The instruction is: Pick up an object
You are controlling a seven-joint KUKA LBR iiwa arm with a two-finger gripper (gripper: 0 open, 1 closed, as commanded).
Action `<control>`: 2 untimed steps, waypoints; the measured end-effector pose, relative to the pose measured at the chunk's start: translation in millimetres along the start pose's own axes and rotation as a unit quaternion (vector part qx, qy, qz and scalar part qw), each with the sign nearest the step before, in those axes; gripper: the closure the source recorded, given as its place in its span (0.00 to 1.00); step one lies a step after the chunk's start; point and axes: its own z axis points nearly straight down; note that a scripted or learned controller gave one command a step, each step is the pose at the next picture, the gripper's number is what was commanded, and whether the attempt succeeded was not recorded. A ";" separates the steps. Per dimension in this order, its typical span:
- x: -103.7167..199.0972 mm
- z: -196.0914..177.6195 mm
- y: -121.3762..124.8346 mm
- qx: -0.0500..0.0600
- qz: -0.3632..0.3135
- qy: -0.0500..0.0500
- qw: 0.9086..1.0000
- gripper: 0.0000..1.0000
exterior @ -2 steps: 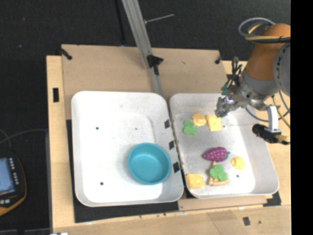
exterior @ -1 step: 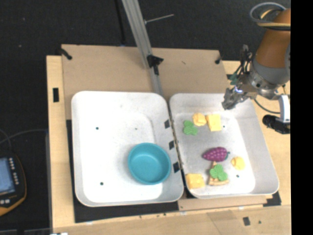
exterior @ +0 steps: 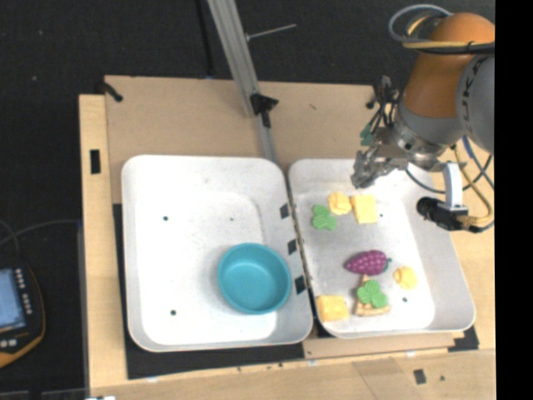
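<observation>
The right bin [exterior: 433, 248] holds several small toy foods: a yellow block [exterior: 365, 208], a yellow piece [exterior: 339, 202] beside it, a green leafy piece [exterior: 323, 218], a purple grape bunch [exterior: 367, 262], a small yellow piece [exterior: 405, 277], a yellow cheese wedge [exterior: 333, 307] and a green piece on a tan base [exterior: 371, 297]. My gripper [exterior: 363, 176] hangs over the bin's far edge, just above and behind the yellow block. I see nothing between its tips.
The left bin [exterior: 166, 198] bears a teal bowl [exterior: 253, 277] near its front right. A grey metal pole [exterior: 237, 57] slants up from between the bins. A black handheld device [exterior: 17, 302] lies off the bench at left.
</observation>
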 end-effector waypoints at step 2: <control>107.4 5.2 7.7 0.002 -0.001 0.001 1.000 1.00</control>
